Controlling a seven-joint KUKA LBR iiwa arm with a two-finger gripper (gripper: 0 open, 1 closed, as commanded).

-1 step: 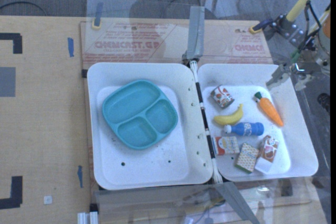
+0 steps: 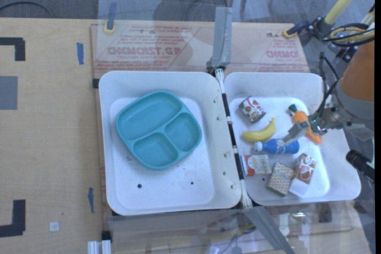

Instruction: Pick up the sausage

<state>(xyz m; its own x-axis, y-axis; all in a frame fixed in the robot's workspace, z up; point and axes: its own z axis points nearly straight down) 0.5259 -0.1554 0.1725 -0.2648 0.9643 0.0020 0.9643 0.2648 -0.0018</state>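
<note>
I have the gripper [image 2: 296, 129] low in the right bin [image 2: 342, 187], fingers' state I cannot tell, beside the carrot [image 2: 306, 126]; no sausage I can pick out, so next I must locate it

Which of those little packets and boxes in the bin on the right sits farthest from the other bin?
The red and white carton, lying beside the tan box in the right bin. The red can and the flat packet lie closer to the left bin.
</note>
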